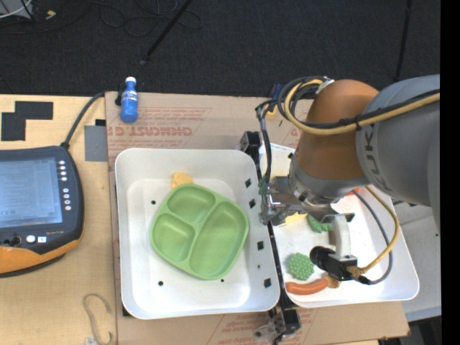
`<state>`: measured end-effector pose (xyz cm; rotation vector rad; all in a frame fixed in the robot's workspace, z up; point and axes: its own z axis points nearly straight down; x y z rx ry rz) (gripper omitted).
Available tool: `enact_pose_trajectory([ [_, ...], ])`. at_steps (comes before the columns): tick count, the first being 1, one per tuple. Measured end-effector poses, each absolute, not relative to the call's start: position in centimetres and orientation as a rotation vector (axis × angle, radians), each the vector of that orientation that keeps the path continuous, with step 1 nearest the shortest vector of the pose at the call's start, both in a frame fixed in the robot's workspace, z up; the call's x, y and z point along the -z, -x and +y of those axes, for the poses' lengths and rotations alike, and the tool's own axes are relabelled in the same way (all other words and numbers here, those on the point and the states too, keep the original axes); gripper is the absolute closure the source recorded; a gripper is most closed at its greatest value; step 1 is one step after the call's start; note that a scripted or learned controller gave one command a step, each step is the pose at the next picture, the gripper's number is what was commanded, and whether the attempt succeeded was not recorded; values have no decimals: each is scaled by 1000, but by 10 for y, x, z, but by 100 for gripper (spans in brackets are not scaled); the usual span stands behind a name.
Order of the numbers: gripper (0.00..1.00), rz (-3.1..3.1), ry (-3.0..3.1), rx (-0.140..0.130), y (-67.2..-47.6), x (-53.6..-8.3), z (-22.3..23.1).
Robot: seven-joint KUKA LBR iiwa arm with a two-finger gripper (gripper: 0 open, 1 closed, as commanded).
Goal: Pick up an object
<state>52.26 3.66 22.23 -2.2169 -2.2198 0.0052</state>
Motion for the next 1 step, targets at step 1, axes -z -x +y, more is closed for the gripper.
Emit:
enact_pose_trajectory([
  [1,100,-2221,2218,-3,-525,-237,43],
])
